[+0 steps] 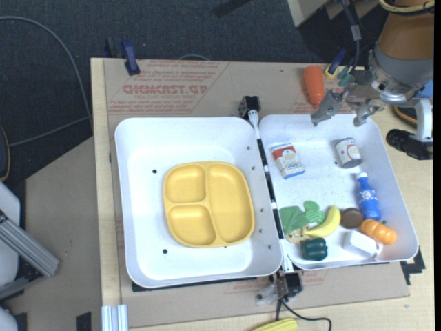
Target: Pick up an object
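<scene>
Two white bins side by side on the bench (172, 81), brown board with red lettering under them. Left bin (138, 143) holding just a yellow divided plate (207, 203), three compartments, sitting about in the middle.

Right bin (313, 126) with all the small stuff. Small red-and-white carton (287, 161) lying flat near the upper left part, well apart from everything else. Little grey can (348, 152) on its side further right, near the far wall. Blue bottle (367, 196) with a white cap below the can, pointing down toward the crowded bottom corner. Down there: green leafy toy (300, 216), yellow banana (325, 223) touching it, dark green block (315, 249) right below the banana, brown round thing (351, 217) just beside the banana tip, orange piece (379, 232) next to that, white block (360, 243) against the near wall. All pretty packed together.

Orange carrot (314, 84) outside the bins, lying on the board just past the right bin's far edge.

End effector (344, 111) hanging over the top edge of the right bin, fingers spread apart, nothing between them. Left finger (324, 113) close to the carrot, right one nearer the can, touching neither as far as visible. Grey wrist and orange band above it coming in from the upper right.
</scene>
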`<state>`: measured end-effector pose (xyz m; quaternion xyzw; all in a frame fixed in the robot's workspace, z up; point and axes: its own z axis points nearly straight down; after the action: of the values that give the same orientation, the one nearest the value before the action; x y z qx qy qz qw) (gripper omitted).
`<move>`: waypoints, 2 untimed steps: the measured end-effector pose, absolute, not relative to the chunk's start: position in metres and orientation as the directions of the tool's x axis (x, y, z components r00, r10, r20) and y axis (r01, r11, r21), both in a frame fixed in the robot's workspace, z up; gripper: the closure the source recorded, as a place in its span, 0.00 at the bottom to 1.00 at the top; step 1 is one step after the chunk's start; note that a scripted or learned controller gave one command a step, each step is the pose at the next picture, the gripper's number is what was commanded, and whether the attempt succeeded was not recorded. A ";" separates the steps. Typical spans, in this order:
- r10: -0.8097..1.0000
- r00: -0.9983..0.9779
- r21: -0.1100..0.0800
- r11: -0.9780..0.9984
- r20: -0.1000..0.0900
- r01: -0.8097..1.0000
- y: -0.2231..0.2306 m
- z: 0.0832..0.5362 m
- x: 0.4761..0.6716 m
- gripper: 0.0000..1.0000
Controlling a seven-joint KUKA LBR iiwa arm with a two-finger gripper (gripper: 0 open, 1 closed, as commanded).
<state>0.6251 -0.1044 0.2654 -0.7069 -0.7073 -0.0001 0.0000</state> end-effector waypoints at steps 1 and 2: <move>1.000 0.001 -0.002 -0.001 -0.001 1.000 -0.175 0.144 0.653 0.00; 1.000 0.000 0.002 0.000 -0.002 1.000 -0.217 0.119 0.656 0.00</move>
<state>0.6564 -0.2168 0.1189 -0.7072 -0.7070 0.0001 -0.0013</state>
